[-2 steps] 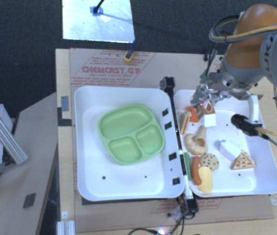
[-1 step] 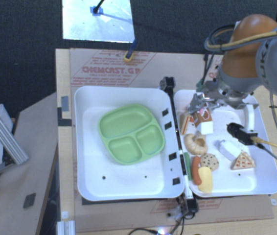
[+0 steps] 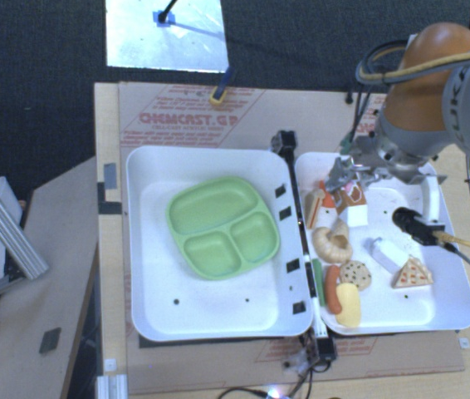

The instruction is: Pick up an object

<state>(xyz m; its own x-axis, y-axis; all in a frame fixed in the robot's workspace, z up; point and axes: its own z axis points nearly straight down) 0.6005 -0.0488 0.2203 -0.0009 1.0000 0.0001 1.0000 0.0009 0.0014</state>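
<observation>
**Arm low over the toy-food bin, claw among the far pieces**

Starting at the left, the left white bin holds one thing: a light green divided tray with three compartments, lying a little askew near the middle. Behind both bins a flat cardboard sheet shows red print that reads "CHEMCAST GP", seen upside down; smaller lines under it are too fine to read. Farther back a shiny silver square lies on the dark floor.

A black divider runs between the two bins. Just right of it, the right white bin carries the toy food. Counting what I can make out: one croissant, one chocolate-chip cookie, one red sausage lying against one pale yellow piece, one pizza slice, one small grey-white block, one white square, one cake wedge and one brown-and-orange piece at the far side. A white curved piece lies toward the right wall.

The arm comes in from the right, its orange band bulging above the wrist, wrist bent downward into the far part of the right bin. The gripper sits right at the brown-and-orange piece and cake wedge; whether the claw is clenched or released I cannot tell. A black cylinder with a yellow cable hangs beside it.
</observation>
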